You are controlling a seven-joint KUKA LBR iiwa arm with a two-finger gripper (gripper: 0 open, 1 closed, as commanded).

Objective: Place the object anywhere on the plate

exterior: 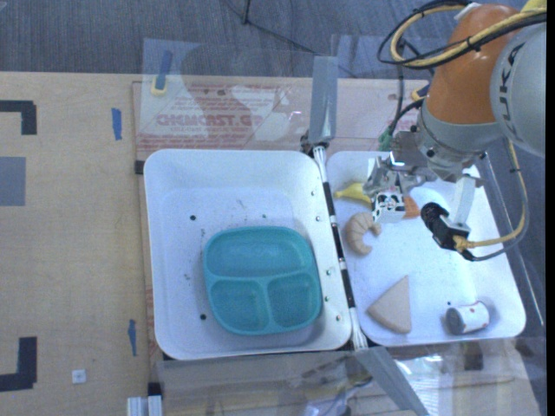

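My arm point(512, 68): grey casing, with a rounded glossy orange band point(473, 55) above the wrist. Yellow and black cables point(416, 24) loop over the band. A second yellow-black cable point(494, 241) ends in a black connector point(438, 221). My gripper point(388, 189): bare silver metal with a small white-and-black fitting.

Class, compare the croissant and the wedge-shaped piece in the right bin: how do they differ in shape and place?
The croissant is curved and rounded, while the wedge is flat-sided and comes to a point. The croissant lies by the bin's left wall, close under the gripper; the wedge lies farther from the gripper, near the front edge. Both are pale tan and rest loose in the right bin.
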